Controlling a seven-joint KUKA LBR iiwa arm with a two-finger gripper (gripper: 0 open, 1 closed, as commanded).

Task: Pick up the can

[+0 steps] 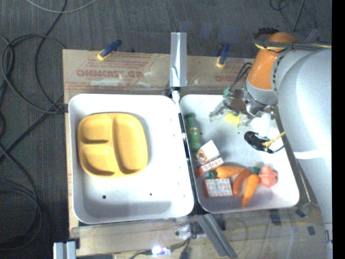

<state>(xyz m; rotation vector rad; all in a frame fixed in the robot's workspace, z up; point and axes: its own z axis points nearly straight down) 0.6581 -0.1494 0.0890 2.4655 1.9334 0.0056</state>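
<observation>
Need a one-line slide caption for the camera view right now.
Gripper hovers at the back of the right bin, away from the green can lying along its left wall.

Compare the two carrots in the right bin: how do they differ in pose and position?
The upper carrot lies nearly level, its green end toward the left, beside the small box. The lower carrot lies slanted, its green top up by the pink toy and its tip pointing down-left. The lower carrot is nearer the front rim of the right bin. Both are orange, and they lie close together.
</observation>
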